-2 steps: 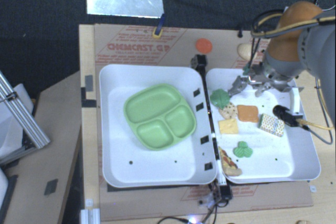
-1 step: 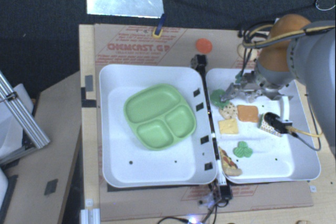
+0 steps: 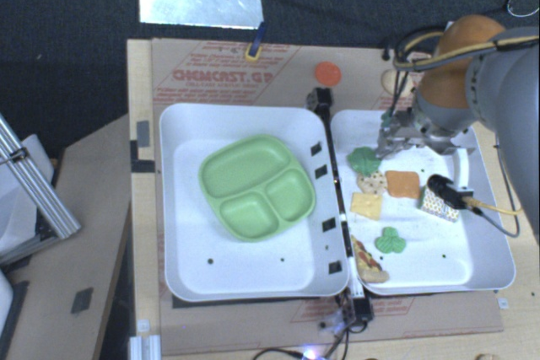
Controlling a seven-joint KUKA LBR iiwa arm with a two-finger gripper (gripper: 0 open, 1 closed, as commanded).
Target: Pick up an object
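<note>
Several toy foods lie in the right bin: a dark green leafy piece, a speckled cracker, an orange toast slice, a yellow cheese square, a small green clover-shaped piece and a pizza slice by the bin's left wall. My gripper reaches down at the back left of this bin, just right of and above the leafy piece. I see nothing held in it.
The left bin holds a light green divided plate. An orange disc lies on the cardboard behind the bins. The grey arm crosses the right bin's back right corner.
</note>
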